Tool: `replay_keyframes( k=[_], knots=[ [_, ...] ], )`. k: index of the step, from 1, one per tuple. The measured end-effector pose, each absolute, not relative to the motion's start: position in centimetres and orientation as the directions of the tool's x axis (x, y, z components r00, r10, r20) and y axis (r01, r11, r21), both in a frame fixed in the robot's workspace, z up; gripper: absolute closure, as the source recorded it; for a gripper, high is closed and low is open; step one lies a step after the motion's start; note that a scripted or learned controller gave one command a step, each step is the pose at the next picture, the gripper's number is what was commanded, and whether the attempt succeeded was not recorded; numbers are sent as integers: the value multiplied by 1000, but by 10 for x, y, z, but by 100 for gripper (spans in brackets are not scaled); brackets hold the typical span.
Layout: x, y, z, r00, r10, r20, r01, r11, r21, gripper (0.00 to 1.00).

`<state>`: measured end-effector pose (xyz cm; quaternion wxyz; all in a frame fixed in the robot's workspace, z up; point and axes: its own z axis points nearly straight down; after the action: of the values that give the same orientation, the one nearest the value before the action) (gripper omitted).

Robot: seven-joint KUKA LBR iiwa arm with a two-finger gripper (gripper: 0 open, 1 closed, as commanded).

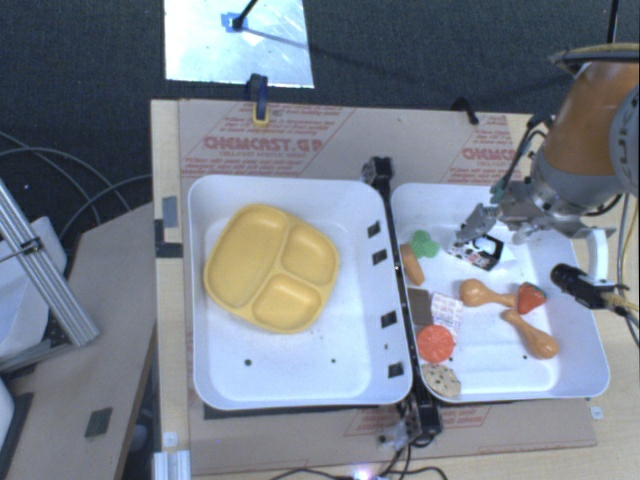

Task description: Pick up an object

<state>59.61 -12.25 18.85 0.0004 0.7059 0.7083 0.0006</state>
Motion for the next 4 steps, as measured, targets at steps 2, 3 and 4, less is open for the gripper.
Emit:
replay_keyframes(
  k=[2, 3, 4],
  knots=[
    [593, -143, 102, -6, 1000, -13, 999, 6, 34, 0],
    [584, -150, 100, -7, 1000, -10, 999, 7, 46, 0],
    [608, -159, 99, -6, 1000, -7, 1000, 6, 27, 0]
  ],
)
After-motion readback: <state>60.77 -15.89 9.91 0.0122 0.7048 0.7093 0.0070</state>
